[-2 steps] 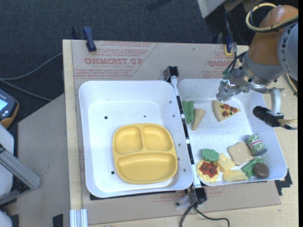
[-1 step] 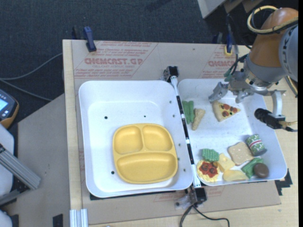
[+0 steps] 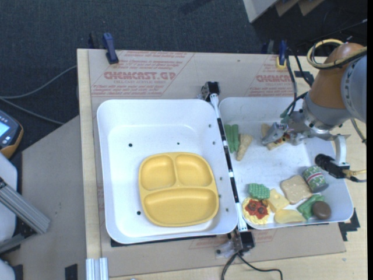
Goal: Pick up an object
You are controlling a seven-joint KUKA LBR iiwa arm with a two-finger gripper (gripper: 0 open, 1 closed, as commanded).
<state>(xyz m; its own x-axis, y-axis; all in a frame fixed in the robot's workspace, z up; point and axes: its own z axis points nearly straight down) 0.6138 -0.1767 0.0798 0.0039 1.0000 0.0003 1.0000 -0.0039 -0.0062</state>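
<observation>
Gripper [image 3: 275, 136] sat low at the right bin's [image 3: 291, 111] 12 o'clock end; finger spread and any hold could not be judged. Toy food clustered toward 5 o'clock: bread slice [image 3: 294, 188], green can [image 3: 315, 178], pizza piece [image 3: 257, 209]. Yellow divided plate [image 3: 178, 189] lay in the left bin [image 3: 116, 156].

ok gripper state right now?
Gripper: cannot be told, low in the right bin near the back, nothing seen between the fingers.
</observation>
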